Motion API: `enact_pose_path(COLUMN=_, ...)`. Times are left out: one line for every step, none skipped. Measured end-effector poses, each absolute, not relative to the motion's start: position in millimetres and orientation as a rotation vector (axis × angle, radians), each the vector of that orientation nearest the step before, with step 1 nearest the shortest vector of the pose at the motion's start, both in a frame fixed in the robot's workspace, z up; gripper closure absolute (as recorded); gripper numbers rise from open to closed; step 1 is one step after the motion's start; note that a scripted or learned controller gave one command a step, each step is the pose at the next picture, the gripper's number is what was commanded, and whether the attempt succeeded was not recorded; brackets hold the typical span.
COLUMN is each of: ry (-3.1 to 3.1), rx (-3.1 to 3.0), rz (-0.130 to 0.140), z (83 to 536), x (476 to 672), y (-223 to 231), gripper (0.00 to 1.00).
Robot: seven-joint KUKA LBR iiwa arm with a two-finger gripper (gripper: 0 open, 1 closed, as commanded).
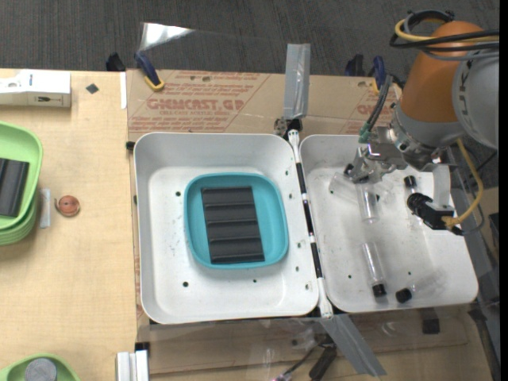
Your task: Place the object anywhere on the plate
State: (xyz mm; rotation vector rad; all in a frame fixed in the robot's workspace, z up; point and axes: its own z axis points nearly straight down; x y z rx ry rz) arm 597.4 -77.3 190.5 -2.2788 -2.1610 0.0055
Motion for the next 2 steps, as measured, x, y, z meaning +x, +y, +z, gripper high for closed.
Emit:
enact_pose_path(ry=-2.380, rx=-2.047, rz=0.004, z=191, x=584.1, y=-31, gripper=1.00)
enact_pose_path(ry=-2.468, rx=-1.941, rz=0.005, z=191, x=569.6, y=45, gripper=1.00)
